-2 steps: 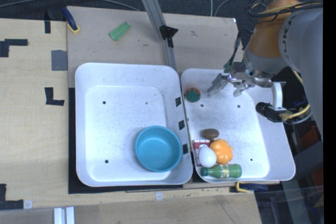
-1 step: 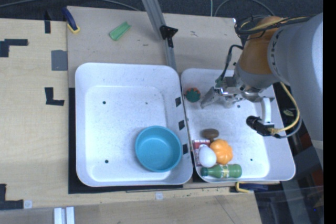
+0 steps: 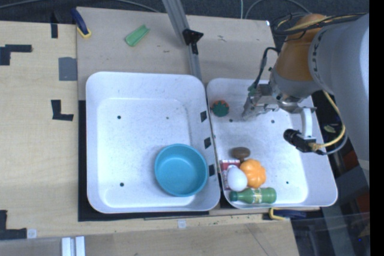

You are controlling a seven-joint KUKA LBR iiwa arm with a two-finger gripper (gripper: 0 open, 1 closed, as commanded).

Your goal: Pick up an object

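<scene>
Green bottle [image 3: 254,195] lies at the right bin's [image 3: 312,186] near edge, well below the gripper [image 3: 252,110].
Beside it sit a white egg [image 3: 236,179], an orange fruit [image 3: 253,172] and a brown piece [image 3: 240,153]; a small green-red item [image 3: 220,108] rests just left of the gripper, whose opening I cannot tell. Blue bowl [image 3: 180,169] occupies the left bin [image 3: 120,93].

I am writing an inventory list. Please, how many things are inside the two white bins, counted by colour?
Blue: 1, the bowl
Green: 2, the small round toy and the bottle
Orange: 1, the orange fruit
White: 1, the egg
Brown: 1, the flat brown piece
Red: 1, the red item, partly hidden
Total: 7
</scene>
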